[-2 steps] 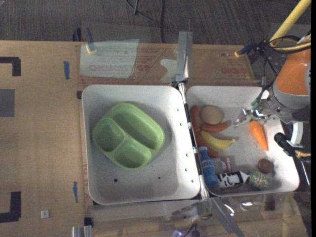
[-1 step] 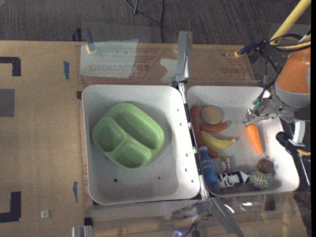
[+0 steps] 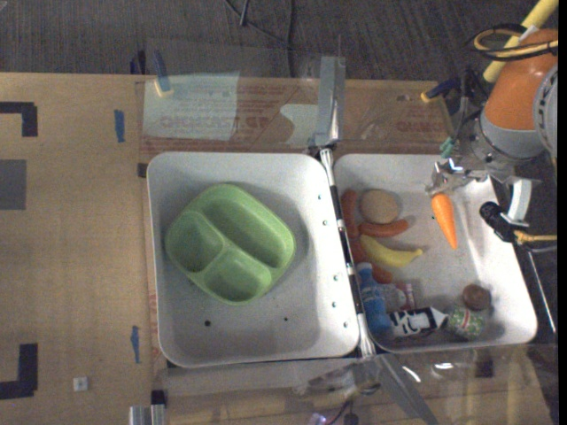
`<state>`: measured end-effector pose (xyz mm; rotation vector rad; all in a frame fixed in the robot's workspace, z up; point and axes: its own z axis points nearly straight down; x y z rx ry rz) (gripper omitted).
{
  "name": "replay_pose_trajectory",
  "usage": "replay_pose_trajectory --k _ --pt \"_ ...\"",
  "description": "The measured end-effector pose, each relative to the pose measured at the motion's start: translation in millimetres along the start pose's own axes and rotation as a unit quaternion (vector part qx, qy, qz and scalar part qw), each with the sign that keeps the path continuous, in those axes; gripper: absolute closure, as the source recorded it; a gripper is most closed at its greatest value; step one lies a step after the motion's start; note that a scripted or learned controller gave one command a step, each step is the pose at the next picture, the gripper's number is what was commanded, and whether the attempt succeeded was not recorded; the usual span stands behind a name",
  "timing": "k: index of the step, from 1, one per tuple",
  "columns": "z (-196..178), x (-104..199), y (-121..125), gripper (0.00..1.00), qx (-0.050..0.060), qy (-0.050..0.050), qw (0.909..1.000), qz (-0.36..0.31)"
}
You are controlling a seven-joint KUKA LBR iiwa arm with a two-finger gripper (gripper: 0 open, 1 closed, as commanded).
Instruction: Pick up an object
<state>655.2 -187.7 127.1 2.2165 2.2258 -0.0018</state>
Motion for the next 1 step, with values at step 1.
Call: replay_pose_trajectory --k 1 --pt "-93.2 3.0 -1.3 1.0 0.0 0.0 1.0 -0.001"
